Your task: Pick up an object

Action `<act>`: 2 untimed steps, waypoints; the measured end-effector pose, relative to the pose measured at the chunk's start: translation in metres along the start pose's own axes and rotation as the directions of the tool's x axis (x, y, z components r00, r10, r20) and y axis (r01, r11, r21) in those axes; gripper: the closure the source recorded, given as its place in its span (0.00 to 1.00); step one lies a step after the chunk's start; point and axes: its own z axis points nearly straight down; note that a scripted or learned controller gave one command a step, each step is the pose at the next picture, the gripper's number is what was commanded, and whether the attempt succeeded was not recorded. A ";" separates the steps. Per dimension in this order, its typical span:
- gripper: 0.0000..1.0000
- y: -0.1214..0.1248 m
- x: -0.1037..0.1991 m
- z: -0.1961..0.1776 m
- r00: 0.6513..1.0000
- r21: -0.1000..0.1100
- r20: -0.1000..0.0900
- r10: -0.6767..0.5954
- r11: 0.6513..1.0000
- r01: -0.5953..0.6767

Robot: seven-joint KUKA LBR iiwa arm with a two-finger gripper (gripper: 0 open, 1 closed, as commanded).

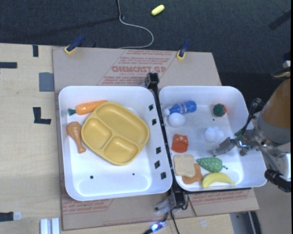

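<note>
The right bin (237, 95) holds a blue bottle (182, 108), a white ball (176, 120), a small green and red ball (219, 110), a pale round piece (214, 133), a red block (179, 142), a bread slice (184, 165), a green leafy toy (211, 164) and a banana (218, 180). My gripper (227, 146) hangs low over the right side of this bin, between the pale round piece and the green leafy toy. I see nothing held in it.
The left bin (68, 179) carries a yellow divided plate (115, 132), a carrot (90, 107) and a chicken drumstick (76, 135). The arm (276, 116) stands over the right bin's right wall. A black divider (158, 126) separates the bins.
</note>
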 end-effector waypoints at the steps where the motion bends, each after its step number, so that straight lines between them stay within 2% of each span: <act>1: 0.00 0.000 0.001 0.053 1.000 -0.002 0.000 -0.001 1.000 0.001; 2: 1.00 0.000 0.002 0.041 1.000 -0.003 -0.001 -0.001 1.000 0.001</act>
